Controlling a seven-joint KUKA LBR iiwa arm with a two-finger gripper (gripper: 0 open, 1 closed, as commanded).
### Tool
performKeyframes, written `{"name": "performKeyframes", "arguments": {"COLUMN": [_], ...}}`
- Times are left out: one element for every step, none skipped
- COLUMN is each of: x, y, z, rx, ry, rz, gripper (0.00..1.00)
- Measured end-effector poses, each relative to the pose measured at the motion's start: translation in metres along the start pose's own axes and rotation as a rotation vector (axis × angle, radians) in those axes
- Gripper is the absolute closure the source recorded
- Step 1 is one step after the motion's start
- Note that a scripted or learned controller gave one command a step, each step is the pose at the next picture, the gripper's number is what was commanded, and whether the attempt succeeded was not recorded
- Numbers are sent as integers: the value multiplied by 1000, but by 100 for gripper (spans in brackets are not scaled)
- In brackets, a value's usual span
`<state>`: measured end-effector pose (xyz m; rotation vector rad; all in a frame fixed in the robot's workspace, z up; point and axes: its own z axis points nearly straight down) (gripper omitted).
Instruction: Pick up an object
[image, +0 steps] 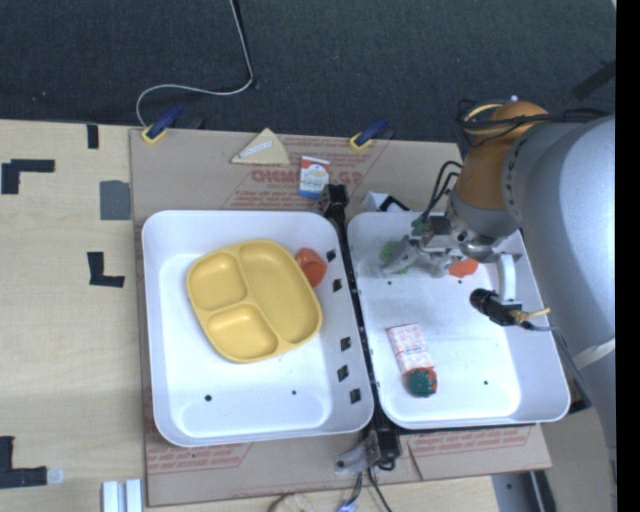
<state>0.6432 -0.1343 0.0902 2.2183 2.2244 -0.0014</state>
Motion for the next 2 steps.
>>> {"name": "performKeyframes", "arguments": {"x": [23, 23], "y": [26, 25], "z": [5, -4], "rx": [-2, 0], "ry": [0, -3], "rz": [0, 0], "gripper": [0, 100]}}
